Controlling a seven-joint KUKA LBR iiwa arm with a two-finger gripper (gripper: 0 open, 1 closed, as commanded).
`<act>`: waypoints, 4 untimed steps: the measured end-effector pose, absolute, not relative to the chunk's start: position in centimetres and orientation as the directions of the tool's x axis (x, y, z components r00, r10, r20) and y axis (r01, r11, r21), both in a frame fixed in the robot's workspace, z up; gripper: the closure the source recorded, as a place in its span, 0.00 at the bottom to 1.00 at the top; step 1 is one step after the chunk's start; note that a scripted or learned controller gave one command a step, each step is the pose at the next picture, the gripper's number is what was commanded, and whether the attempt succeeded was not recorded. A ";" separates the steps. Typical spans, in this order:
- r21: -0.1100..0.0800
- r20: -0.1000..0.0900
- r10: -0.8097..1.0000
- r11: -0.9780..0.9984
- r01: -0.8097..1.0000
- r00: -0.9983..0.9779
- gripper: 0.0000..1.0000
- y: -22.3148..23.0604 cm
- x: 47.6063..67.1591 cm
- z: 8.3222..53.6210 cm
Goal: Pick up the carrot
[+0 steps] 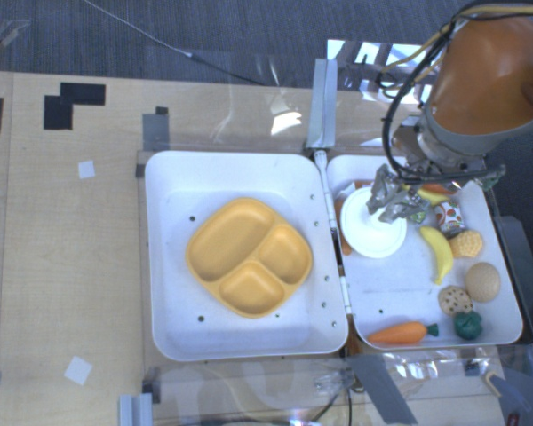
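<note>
Currently we read the scene from left to right. On the left, the left bin (pixel 160 238) holds a yellow divided plate (pixel 249 256) lying flat near its middle. To its right, the right bin (pixel 364 313) holds a white round plate (pixel 373 236), a banana (pixel 438 251), a cracker-like piece (pixel 467 243), a pale egg-shaped piece (pixel 482 282), a cookie (pixel 455 301) and a green piece (pixel 467 325).

The carrot (pixel 398 333) lies flat along the near wall of the right bin, orange with a small green stub at its right end, which points toward the green piece. It appears intact and lies apart from its neighbours.

The gripper (pixel 393 204) hangs over the white round plate at the far part of the right bin, well apart from the carrot. Nothing shows between its fingers; whether they stand open or closed, we cannot tell.

We judge the task as not yet begun in effect: the carrot rests in the bin, ungrasped. Remaining steps: bring the gripper over the carrot, descend, close across its narrow width, and lift.
</note>
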State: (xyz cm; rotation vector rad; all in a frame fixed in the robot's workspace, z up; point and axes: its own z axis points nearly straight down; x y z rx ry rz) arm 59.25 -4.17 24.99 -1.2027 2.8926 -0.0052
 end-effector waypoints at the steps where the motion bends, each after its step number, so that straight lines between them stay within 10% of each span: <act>1: 0.000 -0.002 -0.557 0.831 -0.557 -0.831 1.00 -9.6 54.3 22.4; 3: -0.015 -0.009 -0.818 0.575 -0.818 -0.575 1.00 -15.9 49.9 42.9; 4: -0.001 -0.004 -0.933 0.359 -0.933 -0.359 1.00 -20.6 52.3 35.3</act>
